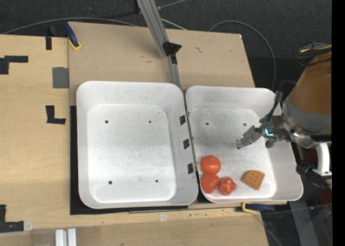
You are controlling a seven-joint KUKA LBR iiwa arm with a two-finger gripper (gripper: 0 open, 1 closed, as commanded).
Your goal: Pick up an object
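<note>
Several small objects lie at the near end of the right bin (pixel 232 96): a round red ball-like fruit (pixel 211 164), an orange-red one (pixel 209 183) touching it from below, a lumpy red piece (pixel 227 186) beside that, and a tan waffle-like cracker (pixel 253 179) further right. My gripper (pixel 246 139) hangs over the right bin's middle, reaching in from the right edge. It sits above and to the right of the red fruit and up from the cracker, apart from all of them. I see nothing in it.
The left bin (pixel 129 91) lies alongside, joined to the right one by black clips (pixel 186 143) at the shared rim. A grey metal pole (pixel 153 15) slants in from the top toward the bins' junction. The arm's orange band (pixel 315 91) stands at the right.
</note>
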